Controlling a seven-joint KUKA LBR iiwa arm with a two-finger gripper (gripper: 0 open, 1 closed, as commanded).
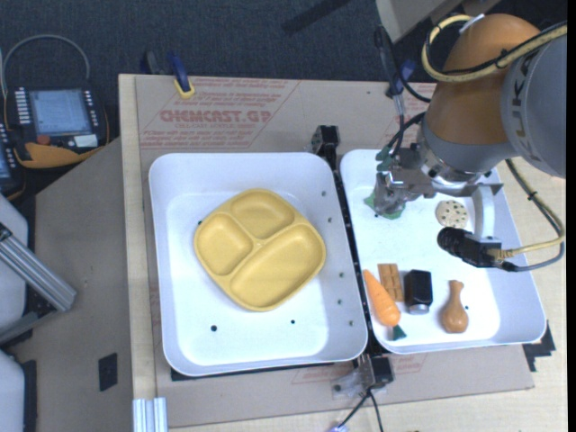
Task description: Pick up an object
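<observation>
We see the gripper [389,198] low at the upper left of the right bin [522,327]; whether it grasps anything, we cannot tell. A toy carrot [382,299] lies toward the frame's lower right.

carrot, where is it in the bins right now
The carrot lies in the right bin near its front left corner, close to the divider between the two bins, with a small brown block just to its right and a black block beyond that.
</observation>
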